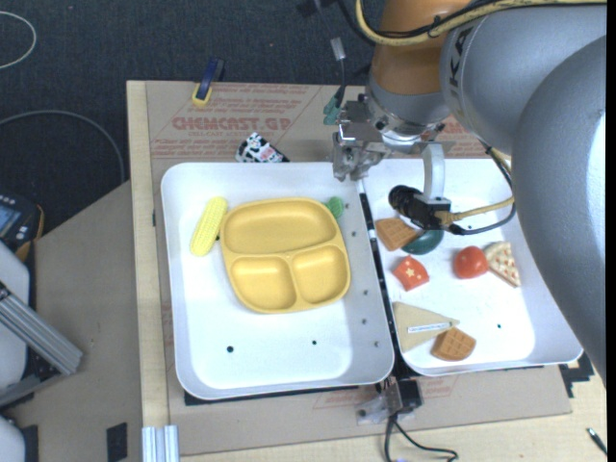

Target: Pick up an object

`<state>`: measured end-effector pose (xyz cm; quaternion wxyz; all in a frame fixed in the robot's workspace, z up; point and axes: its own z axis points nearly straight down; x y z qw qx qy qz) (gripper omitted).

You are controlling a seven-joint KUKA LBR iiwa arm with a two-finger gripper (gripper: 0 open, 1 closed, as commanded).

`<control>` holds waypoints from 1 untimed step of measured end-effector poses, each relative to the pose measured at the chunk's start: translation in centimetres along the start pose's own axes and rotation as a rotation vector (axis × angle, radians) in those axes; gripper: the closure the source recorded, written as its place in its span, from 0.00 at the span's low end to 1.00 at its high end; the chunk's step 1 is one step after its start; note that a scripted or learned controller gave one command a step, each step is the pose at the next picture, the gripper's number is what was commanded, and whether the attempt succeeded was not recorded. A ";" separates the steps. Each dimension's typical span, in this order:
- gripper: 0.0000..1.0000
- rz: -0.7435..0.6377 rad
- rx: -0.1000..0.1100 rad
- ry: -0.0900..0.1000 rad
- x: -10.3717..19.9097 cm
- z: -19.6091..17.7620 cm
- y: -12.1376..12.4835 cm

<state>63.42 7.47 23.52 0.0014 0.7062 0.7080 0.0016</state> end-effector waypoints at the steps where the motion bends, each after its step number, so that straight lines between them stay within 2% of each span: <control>1: 1.00 0.004 0.009 -0.001 -0.8 1.9 -0.3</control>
